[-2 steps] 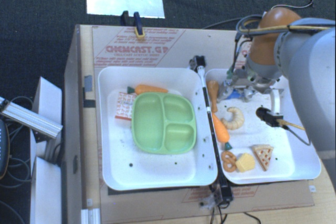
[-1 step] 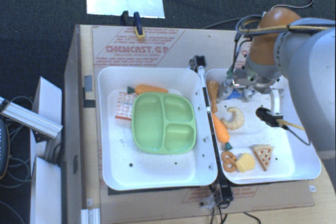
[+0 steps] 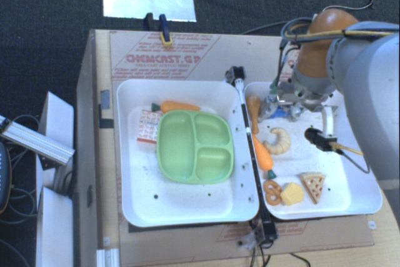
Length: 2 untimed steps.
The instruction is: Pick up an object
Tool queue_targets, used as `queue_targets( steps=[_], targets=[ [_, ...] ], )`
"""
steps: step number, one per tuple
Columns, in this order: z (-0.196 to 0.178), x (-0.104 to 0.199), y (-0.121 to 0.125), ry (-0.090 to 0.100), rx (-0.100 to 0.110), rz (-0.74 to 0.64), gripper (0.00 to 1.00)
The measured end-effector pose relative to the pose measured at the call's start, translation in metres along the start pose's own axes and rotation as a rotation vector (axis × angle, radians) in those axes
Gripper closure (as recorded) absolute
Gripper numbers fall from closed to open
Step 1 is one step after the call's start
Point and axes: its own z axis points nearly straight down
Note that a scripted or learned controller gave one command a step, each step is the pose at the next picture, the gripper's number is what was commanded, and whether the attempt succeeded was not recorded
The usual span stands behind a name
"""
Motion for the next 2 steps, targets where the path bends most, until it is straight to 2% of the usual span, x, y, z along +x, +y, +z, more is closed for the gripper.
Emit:
queue_targets(
  steps=[1,2],
  targets=[
    [0.0002,-0.0013,0.0002,0.004,0.001,0.0,0.0],
    [-0.0091,-0.0017,-0.0014,0.005,0.008,-0.001,1.0]
  ],
)
